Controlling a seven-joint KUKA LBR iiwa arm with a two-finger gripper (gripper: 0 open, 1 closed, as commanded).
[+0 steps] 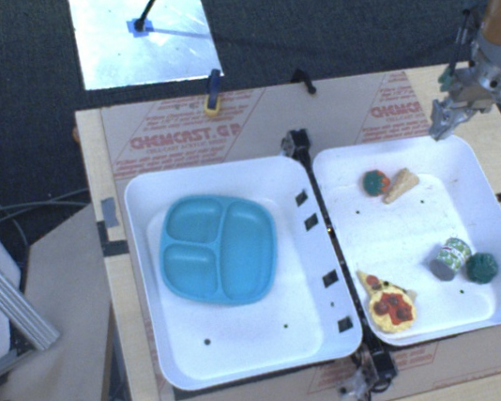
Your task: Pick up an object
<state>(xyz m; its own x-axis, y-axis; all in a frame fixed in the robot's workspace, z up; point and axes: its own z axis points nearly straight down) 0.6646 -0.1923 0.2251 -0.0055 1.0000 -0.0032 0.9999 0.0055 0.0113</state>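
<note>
Claw (444,122) hangs above the right bin's (493,202) far corner; whether it's open or closed, can't tell; below, toy pizza slice (390,301), small can (453,254), green ball (481,268); blue divided plate (218,249) fills the left bin (151,288).

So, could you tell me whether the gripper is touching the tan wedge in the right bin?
Apart. The camera view shows the gripper above the bin's far rim, with bare white floor between it and the tan wedge.

"CHEMCAST GP" on brown board (185,137), twice
</note>
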